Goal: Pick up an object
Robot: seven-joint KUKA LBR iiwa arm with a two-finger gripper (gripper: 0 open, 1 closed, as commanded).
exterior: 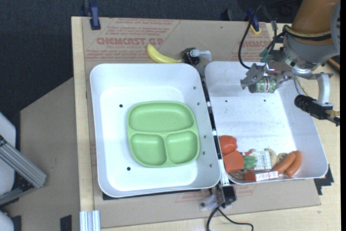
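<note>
My gripper (263, 83) hangs over the far end of the right bin (308, 132), fingers pinched on a small green-labelled object (268, 84), lifted well apart from the toy food pile (259, 160) in the near corner, so I judge the pick made.

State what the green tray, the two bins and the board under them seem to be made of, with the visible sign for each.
Green tray: likely moulded plastic; matte, uniform colour, rounded compartments.
Bins: probably thin formed plastic; smooth white, soft sheen, rounded corners.
Board: looks like brown paper-faced sheet or cardboard; dull, with red printing.
</note>
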